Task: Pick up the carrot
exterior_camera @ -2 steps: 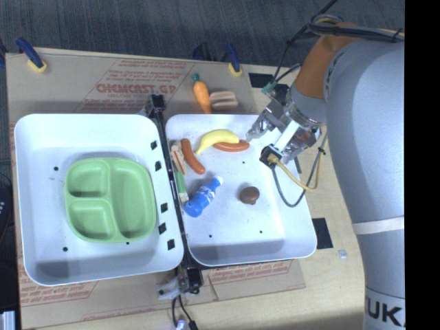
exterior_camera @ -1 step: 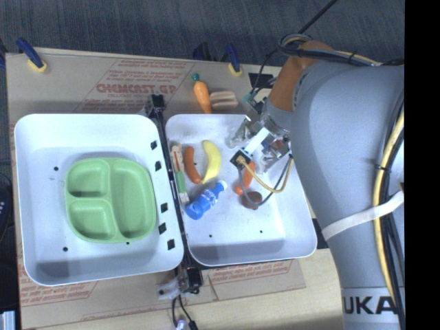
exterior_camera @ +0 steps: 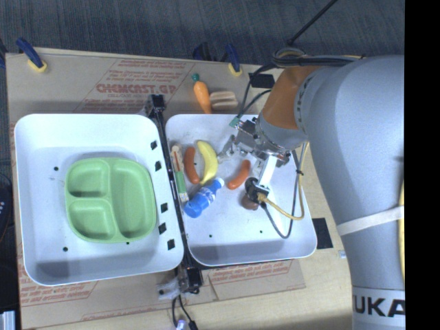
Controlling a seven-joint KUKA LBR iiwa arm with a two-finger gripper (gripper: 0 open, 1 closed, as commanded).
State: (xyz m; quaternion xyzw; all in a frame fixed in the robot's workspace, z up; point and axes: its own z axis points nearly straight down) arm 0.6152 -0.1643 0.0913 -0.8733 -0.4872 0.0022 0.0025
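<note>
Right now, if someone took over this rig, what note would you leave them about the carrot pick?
Gripper: low over the right bin, upper middle; finger state not readable, nothing seen held.
Carrot: outside the bins, on the cardboard above the right bin's top edge, beside a tan block.
In the right bin: banana, blue bottle, two sausages and. Green divided plate in the left bin.
Done: nothing; carrot not grasped.
Left: move to the carrot, grasp, lift.
</note>
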